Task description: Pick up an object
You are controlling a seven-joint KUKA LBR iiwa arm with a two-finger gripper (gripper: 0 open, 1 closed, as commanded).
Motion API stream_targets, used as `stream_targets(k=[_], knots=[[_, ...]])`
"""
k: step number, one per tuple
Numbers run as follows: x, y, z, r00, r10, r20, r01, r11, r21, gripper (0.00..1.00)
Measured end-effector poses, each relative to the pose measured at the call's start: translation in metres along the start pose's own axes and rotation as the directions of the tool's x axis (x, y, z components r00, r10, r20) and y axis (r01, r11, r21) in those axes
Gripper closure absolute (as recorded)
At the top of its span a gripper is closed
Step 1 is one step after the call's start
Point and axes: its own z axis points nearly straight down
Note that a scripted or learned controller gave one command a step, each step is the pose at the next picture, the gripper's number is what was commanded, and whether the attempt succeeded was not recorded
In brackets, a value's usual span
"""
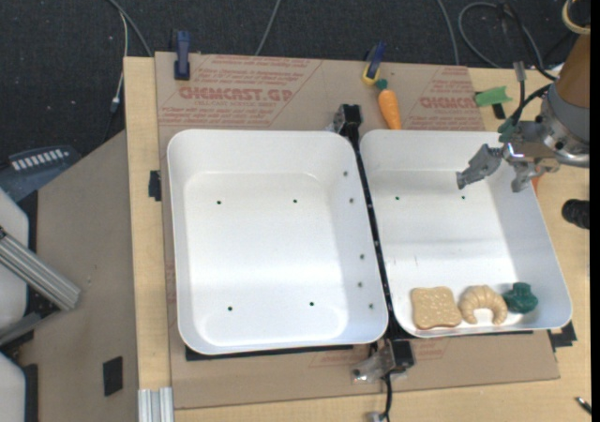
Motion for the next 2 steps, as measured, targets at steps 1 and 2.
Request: stream_targets(k=[1,2], knots=[[0.054,-0.073,0.075,1.0,-0.002,-0.003,0.002,1.0,0.009,0.0],[0.072,-0.089,0.113,1.0,-0.001,-0.001,0.001,1.0,0.004,0.0]])
